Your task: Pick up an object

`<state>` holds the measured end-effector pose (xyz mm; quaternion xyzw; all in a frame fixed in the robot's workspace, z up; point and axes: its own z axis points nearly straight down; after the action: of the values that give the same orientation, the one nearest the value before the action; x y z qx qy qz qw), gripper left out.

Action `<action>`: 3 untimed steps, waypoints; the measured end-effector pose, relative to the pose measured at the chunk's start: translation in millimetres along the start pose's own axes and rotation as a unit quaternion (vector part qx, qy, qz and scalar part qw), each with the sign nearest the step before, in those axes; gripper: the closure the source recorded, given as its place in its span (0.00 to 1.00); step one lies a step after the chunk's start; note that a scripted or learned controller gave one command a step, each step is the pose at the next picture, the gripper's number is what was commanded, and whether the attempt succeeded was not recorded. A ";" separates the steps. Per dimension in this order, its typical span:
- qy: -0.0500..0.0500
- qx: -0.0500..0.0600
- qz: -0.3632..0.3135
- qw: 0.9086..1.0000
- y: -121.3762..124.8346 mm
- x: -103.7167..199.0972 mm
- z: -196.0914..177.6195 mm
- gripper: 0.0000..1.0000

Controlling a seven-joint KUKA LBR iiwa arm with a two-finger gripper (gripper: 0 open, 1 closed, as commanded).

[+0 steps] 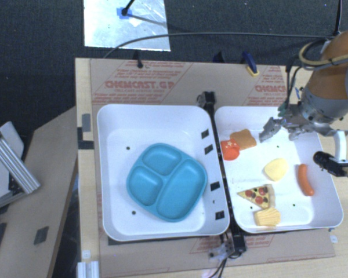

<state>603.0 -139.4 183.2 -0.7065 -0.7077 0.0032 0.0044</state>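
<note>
We look down on a bench (64,155) of pale wood, topped with a brown cardboard sheet (162,83) printed in red. Beyond it lies dark carpet, where a shiny foil square (124,16) holds a bit of blue tape. At the far left we see an aluminium frame rail (11,164).

Two white bins sit side by side, clipped together. The left bin (119,126) holds a blue divided plate (166,181), tilted a little.

The right bin (319,213) holds toy food: a red tomato (230,150) touching a brown toast slice (243,138), a pale yellow lump (275,169), an orange sausage (305,179), a pizza slice (258,195) and, just beside it, a yellow ridged chip (267,217).

The gripper (284,129) hangs over the right bin's far side, its grey fingers spread wide with nothing between them, near the toast slice but apart from it.
</note>
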 end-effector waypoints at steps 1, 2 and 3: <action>-0.001 -0.006 -0.001 1.000 3.0 0.3 -7.0 0.00; -0.001 -0.004 0.000 1.000 -4.4 -0.5 51.8 0.00; -0.001 -0.004 0.000 1.000 -4.0 -0.2 101.3 0.00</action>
<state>598.0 -139.4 81.9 -0.7066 -0.7076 0.0005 0.0009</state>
